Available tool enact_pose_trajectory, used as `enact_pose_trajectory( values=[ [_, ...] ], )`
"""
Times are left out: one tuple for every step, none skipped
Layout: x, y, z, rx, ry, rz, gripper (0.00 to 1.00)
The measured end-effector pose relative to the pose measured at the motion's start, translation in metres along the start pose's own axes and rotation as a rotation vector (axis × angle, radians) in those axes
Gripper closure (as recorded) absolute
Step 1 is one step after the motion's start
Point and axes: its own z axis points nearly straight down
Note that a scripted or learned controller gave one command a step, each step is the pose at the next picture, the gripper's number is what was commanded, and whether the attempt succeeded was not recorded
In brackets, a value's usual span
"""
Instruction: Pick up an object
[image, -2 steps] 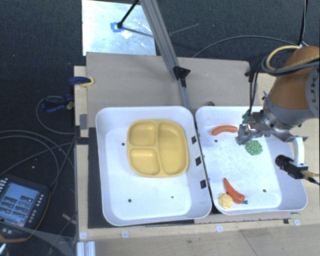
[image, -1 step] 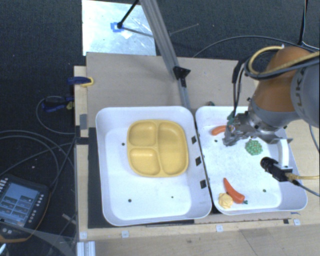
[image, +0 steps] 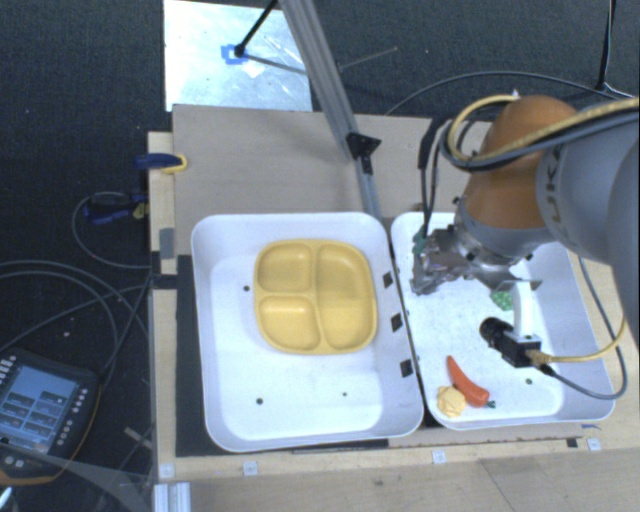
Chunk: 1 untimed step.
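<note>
The grey arm with its orange band reaches in from the right over the right bin. My gripper hangs low at that bin's upper left, close to the wall between the two bins. An orange carrot-like toy lies near the bin's front edge, and a small yellow toy touches its left end. Further back, a green toy peeks out from under the arm, mostly hidden. The gripper is well behind the carrot and left of the green toy.
The left bin holds a yellow divided plate in its back half. A black cable fitting with a yellow hose hangs from the arm over the right bin. A grey pole slants across the back of the bench.
</note>
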Motion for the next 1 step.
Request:
enact_pose_trajectory(
  values=[
    [0.0536, -0.0050, -0.0185, -0.002, 0.001, -0.001, 1.00]
  ],
)
